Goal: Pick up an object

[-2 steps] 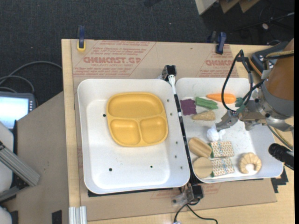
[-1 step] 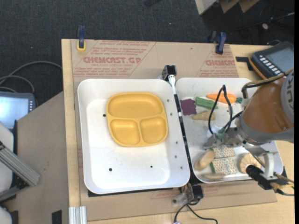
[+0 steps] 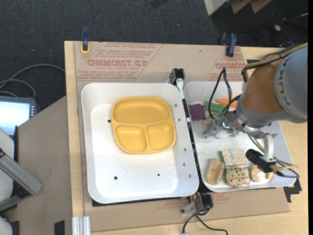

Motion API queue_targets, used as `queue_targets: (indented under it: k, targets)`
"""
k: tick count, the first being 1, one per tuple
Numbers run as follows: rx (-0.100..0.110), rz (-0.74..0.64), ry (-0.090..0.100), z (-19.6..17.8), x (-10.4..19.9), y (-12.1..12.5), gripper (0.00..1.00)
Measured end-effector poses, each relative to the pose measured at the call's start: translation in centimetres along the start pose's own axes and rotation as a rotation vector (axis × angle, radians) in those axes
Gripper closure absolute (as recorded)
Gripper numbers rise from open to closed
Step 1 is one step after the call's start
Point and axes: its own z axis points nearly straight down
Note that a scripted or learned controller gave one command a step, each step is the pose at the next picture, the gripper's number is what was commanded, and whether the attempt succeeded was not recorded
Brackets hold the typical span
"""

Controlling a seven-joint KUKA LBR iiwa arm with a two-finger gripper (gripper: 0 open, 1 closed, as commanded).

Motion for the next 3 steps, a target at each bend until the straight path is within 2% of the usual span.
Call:
queue_targets:
  k: [1, 2, 3]
  targets:
    - [0.003, 0.005, -0.003, 0.1, -5.8, 4.9, 0.0]
    - [0.043, 0.009, 0.002, 0.6, -3.0, 10.6, 0.0]
    - [0.041, 0.01, 0.008, 0.6, -3.3, 10.4, 0.0]
